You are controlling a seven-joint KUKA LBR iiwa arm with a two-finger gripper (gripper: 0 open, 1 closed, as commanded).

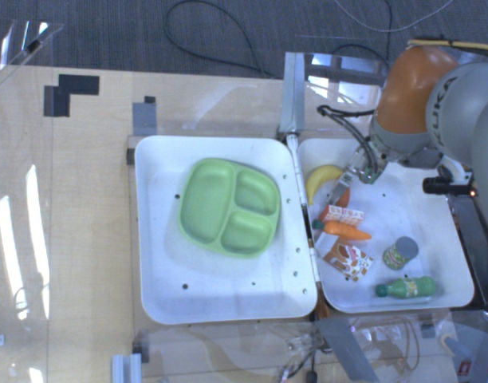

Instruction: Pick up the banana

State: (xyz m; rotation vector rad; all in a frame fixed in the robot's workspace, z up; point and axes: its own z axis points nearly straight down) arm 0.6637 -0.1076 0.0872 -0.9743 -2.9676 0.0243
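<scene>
Camera view, right bin [459, 290]: banana [322, 179] at its upper left corner, against the wall. Gripper [340, 190] over its right end; grip state not discernible. You centre on the fruit, clear of carrot [348, 230].

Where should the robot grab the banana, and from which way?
Probably across the banana's thick yellow middle, coming straight down from above. It lies flat and curved in the right bin, close against the wall shared with the other bin, so a sideways approach looks blocked. The gripper hangs just beside it, near the carrot.
</scene>
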